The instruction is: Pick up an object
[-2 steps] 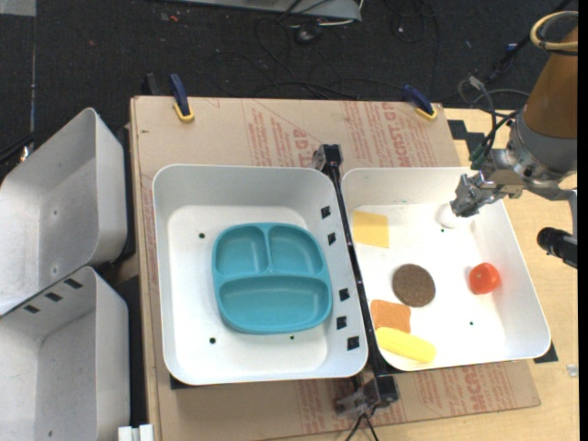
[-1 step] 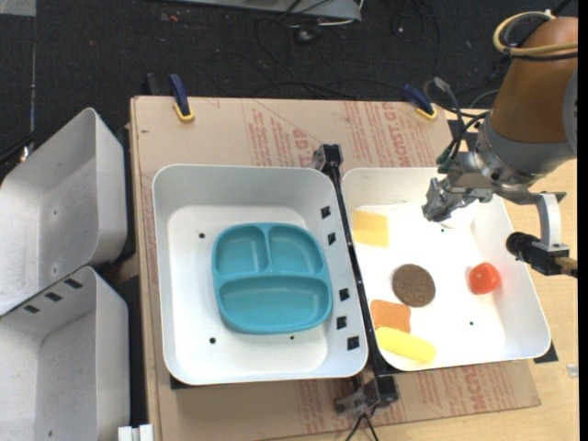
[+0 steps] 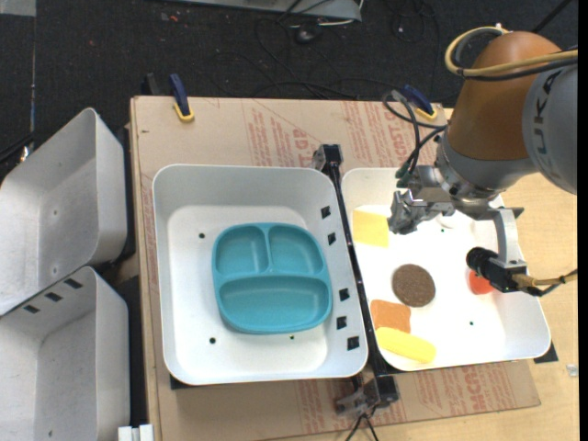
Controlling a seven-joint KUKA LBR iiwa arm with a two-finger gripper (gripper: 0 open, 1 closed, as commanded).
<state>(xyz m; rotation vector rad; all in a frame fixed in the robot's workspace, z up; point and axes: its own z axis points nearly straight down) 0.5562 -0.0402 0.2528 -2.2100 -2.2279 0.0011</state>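
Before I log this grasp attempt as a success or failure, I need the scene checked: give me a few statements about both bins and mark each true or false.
1. The teal divided plastic plate lies in the left white bin. True.
2. The round brown cookie-like disc lies on the teal plate. False: it lies in the right white bin.
3. The hand hangs over the right bin's upper part, near the flat pale yellow square. True.
4. The oblong yellow piece is stacked on the brown disc. False: it lies below it, beside the orange wedge.
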